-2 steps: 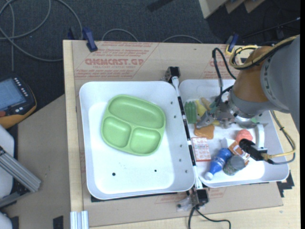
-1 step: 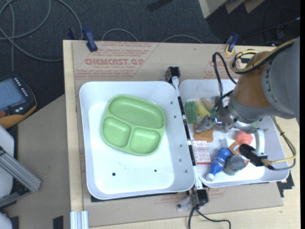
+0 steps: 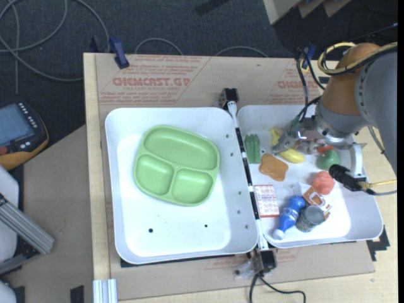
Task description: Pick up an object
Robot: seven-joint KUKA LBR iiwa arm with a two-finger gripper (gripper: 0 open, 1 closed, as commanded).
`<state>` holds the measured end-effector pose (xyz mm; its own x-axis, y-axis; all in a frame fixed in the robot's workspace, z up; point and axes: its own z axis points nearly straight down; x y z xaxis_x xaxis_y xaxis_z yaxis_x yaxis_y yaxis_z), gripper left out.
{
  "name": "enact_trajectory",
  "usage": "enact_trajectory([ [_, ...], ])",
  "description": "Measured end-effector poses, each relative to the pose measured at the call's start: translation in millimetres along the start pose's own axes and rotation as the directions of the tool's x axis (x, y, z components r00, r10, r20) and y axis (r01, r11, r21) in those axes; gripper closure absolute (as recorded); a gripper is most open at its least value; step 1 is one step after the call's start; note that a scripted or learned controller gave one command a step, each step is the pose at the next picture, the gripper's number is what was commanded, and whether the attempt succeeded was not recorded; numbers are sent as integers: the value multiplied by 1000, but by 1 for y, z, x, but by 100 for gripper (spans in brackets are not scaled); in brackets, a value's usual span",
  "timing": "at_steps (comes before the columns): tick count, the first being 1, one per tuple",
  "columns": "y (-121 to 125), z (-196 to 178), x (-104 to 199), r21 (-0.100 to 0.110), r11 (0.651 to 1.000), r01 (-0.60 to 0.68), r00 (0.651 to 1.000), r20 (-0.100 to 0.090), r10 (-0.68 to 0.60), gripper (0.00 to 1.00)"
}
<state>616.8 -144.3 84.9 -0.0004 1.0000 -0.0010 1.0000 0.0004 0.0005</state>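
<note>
Reaching into the right bin: grey arm (image 3: 372,87) with orange band, lowered over the clutter; the step in hand looks like the descent toward a grasp.
Worktop (image 3: 189,81): brown board carrying both bins side by side.
Left bin (image 3: 126,169): well away from the hand, across the divider; holds a green divided plate (image 3: 177,164).
Right bin (image 3: 363,223): directly under the hand; holds all the small objects.
Hand (image 3: 307,137): low over the far part of the right bin; whether it is open or closed cannot be told, and nothing can be seen held in it.
Candidate object: yellow banana-shaped piece (image 3: 291,155), just beside the hand and nearest to it.
Near neighbours: orange slab (image 3: 273,167) just beyond the yellow piece; green round piece (image 3: 327,160) just beside the hand on the arm's side.
Further objects: red ball (image 3: 323,182), blue bottle (image 3: 289,214), dark can (image 3: 310,218), red-and-white packet (image 3: 265,201) and green strip (image 3: 252,148), all apart from the hand.
Doing the step well: centre over a single piece, likely the yellow one, descend straight, and close only once it sits clear of the crowded neighbours, since a two-object pinch would probably slip.
</note>
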Motion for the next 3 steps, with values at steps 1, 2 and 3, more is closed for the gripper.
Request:
enact_trajectory([
  [1,40,7,13,45,999,-10,1000,-4,10,0],
  [2,38,-3,10,53,999,-9,1000,2,9,100],
  [3,50,-64,-29,-1,1000,-1,1000,1,1,100],
])
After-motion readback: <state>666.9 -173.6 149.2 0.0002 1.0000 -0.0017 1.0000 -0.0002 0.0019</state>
